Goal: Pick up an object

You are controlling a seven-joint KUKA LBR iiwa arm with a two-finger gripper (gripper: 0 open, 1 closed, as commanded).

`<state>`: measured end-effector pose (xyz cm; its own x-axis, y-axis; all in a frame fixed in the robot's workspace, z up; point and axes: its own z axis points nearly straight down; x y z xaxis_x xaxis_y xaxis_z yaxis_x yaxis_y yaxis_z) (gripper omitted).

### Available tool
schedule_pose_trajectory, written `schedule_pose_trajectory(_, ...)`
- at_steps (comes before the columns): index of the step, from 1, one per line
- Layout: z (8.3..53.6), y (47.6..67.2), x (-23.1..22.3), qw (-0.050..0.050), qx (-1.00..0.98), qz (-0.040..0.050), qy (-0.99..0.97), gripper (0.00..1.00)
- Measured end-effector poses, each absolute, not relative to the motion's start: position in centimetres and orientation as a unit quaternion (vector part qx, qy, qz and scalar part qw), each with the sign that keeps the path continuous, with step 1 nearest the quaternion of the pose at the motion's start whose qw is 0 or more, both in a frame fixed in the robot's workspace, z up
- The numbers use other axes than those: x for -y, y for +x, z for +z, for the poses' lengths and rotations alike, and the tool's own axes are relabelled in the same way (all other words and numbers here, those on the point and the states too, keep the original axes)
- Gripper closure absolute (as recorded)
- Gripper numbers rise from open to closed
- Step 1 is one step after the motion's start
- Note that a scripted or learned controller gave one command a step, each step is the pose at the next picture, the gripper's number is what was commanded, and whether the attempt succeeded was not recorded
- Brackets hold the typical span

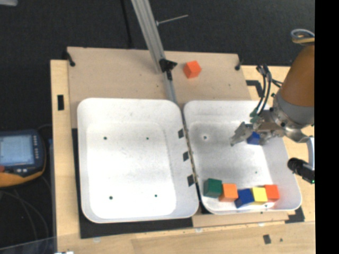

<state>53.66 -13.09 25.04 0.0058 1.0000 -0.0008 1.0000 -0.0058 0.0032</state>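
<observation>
One blue block [255,138] sits right under the gripper [249,134], in the right bin [212,115] near its right wall, upper half. Can't tell from this slant whether the block is in the gripper's hold or just behind it, or how wide the gripper stands.

Risks, as I judge them:
- If the block is only nudged, not pinched, a lift comes up empty.
- It's near the bin wall, so a sideways push could wedge it against the rim.
- An off-centre pinch on a cube corner could let it twist out.

Right bin also has a row along its front edge: green [213,187], orange [230,191], blue [244,197], yellow [259,194], orange-red [271,191], touching or nearly so. Hard to grab one without bumping its neighbours.

Left bin [95,142] has no blocks. One orange cube [192,69] lies on the bench [106,73] behind the bins.
</observation>
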Motion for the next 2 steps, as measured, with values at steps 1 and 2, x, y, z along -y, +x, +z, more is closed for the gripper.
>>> schedule_pose_trajectory(1,15.8,58.5,19.1,0.0,-0.706,-0.0025,0.708,0.0)
schedule_pose_trajectory(2,12.7,62.0,21.1,0.014,-0.708,0.0049,0.706,0.0)
